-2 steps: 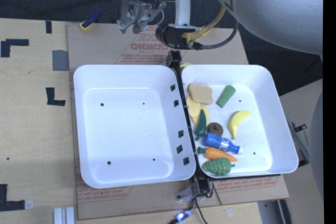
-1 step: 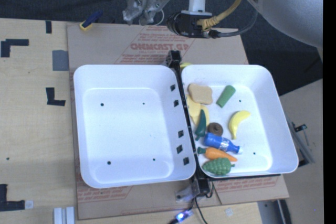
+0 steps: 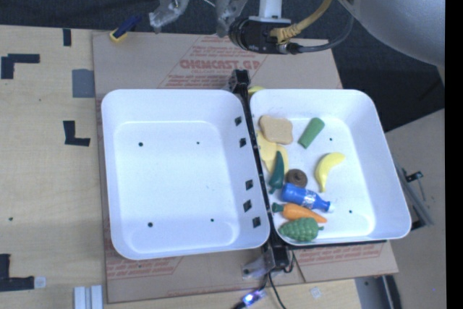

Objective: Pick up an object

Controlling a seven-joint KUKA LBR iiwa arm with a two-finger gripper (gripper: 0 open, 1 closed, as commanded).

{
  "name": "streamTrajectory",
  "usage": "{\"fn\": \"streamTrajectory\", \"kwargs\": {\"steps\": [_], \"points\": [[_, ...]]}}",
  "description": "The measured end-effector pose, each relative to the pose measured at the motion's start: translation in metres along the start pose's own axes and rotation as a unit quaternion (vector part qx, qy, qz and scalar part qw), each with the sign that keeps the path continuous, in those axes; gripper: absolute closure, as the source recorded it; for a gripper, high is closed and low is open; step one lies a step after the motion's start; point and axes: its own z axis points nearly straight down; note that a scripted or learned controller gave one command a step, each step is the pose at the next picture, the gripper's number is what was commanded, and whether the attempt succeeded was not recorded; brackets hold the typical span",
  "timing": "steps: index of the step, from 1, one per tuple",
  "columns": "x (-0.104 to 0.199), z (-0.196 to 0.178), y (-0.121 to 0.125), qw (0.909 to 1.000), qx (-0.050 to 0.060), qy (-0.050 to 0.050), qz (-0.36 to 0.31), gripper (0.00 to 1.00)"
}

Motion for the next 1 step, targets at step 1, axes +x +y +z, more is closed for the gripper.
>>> {"fn": "streamTrajectory", "kwargs": {"steps": [1], "points": [[0.0007,-0.0101,0.0001,1.0,0.0,0.0,-0.001,1.0]]}}
